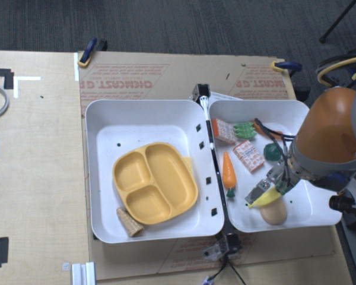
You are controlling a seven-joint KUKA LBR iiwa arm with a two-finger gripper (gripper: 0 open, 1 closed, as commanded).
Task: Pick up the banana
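The banana [267,198] is a small yellow piece in the right bin [302,209], near its front wall. My gripper [260,193] reaches in from the right and its fingers are shut on the banana, whose yellow body shows just below and between them. The banana sits directly above a tan egg-shaped object [273,214]. The grey wrist with its orange band [331,129] covers the bin's right side.
The right bin also holds a carrot [228,170], a pink box [249,157], a green item [245,129], a dark green ball [273,152] and a reddish packet [223,132]. In the left bin [101,159] lie a yellow divided plate [155,183] and a tan wedge [129,222].
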